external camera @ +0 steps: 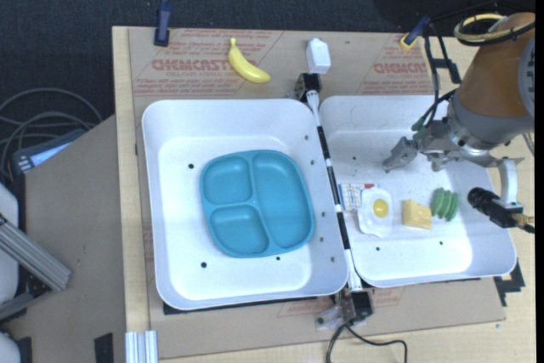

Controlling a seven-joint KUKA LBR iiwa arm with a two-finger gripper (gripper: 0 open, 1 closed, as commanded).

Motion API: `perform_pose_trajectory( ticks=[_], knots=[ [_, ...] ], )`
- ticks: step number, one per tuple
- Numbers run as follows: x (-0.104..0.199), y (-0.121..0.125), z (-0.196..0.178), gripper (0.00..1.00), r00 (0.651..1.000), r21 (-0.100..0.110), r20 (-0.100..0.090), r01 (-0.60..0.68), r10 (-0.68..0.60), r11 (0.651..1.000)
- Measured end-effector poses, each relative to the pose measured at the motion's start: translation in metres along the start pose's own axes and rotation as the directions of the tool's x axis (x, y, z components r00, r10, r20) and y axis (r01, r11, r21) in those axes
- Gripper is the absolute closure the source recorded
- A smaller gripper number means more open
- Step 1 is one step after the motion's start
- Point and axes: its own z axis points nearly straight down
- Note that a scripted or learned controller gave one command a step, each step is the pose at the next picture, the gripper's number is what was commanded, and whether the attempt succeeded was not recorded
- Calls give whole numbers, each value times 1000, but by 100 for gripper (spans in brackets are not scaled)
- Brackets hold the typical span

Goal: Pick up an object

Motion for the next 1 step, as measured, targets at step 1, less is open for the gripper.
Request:
perform_pose_trajectory(
  ticks=[1],
  knots=[
    [17,-29,56,0,1000,-6,1,-1,1,1000]
  ],
)
